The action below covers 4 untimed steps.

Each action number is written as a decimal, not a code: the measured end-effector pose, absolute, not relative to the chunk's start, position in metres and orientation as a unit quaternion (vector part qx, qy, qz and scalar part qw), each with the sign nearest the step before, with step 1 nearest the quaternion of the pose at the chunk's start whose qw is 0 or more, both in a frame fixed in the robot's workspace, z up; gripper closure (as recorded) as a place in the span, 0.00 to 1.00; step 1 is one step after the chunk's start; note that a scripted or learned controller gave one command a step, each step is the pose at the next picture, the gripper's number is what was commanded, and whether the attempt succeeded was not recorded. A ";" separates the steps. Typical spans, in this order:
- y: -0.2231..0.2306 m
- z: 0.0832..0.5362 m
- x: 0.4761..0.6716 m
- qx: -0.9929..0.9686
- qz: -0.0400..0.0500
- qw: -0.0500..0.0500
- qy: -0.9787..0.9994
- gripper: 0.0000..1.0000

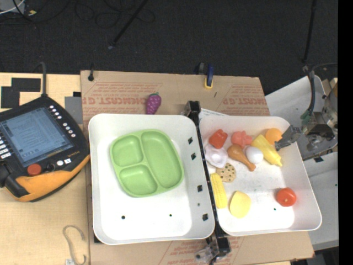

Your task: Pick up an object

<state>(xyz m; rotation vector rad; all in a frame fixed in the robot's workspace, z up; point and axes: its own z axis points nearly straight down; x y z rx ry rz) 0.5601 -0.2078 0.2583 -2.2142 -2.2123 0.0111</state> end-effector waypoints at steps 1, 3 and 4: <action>-0.208 0.265 0.562 -0.707 0.000 0.000 -0.707 0.00; -0.201 0.161 0.566 -0.705 0.002 0.004 -0.709 0.00; -0.206 0.102 0.561 -0.707 0.002 0.003 -0.708 0.00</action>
